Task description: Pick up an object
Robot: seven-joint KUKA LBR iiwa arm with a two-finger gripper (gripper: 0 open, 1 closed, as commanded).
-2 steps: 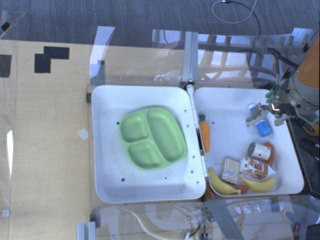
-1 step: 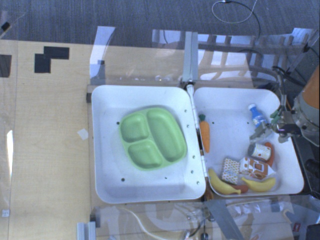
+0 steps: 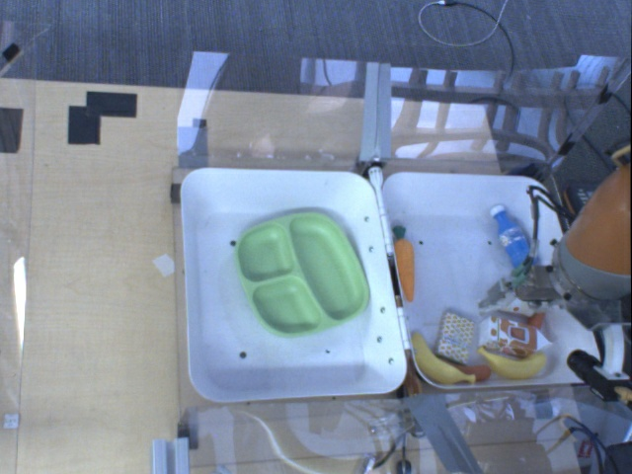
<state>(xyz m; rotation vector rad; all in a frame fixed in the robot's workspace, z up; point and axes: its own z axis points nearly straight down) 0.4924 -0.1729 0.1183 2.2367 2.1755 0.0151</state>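
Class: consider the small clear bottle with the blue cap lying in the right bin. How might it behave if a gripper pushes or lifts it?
The small clear bottle with the blue cap lies on its side on the flat white bin floor, so a push would probably roll it. It looks like thin plastic, likely light. Its smooth round body may slip between fingers.

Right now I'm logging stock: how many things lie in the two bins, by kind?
Green divided plate: 1
Carrot: 1
Blue bottle: 1
Bananas: 2
Patterned packet: 1
Orange-and-white carton: 1
Total: 7
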